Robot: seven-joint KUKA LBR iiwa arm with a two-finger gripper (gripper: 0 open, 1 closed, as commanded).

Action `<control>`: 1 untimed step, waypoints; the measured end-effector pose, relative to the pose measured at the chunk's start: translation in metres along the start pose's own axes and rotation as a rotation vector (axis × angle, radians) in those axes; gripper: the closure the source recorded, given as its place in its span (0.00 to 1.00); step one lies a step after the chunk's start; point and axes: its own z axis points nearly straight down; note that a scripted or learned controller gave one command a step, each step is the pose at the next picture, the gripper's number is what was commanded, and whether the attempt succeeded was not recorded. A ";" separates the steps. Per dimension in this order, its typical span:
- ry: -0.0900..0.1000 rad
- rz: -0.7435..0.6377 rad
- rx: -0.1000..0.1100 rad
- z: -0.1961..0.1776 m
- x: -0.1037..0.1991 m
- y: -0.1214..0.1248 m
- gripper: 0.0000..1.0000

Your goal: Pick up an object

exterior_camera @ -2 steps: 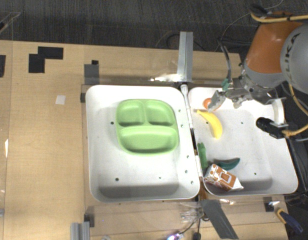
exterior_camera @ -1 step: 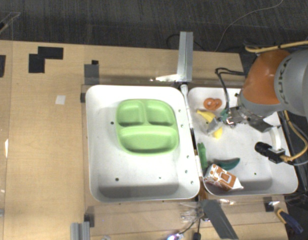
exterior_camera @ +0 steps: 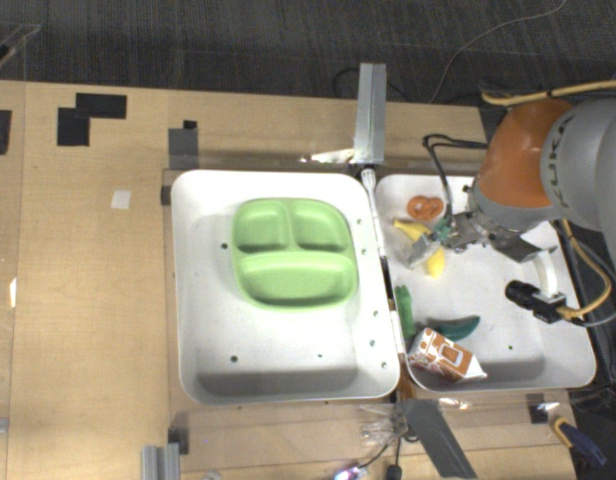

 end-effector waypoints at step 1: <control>0.004 -0.001 -0.006 -0.011 0.002 0.003 1.00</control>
